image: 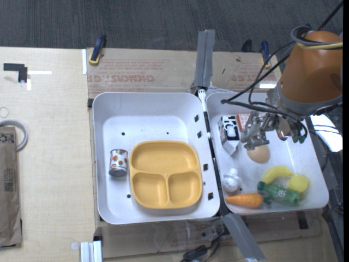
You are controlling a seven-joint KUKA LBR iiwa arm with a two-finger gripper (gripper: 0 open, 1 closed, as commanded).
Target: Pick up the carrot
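The carrot (245,200) is short, orange and tapered, lying flat along the right bin's (319,162) front edge near its left corner. The gripper (255,140) hovers over an egg (259,154); its state is unclear.

Dark grey carpet (136,10) runs behind the pale wooden table (43,146); brown cardboard (142,72) lies flat under the bins.

We see a matt orange carrot (245,200), glossy white plastic bins (103,146) and a smooth yellow plastic tray (165,174).
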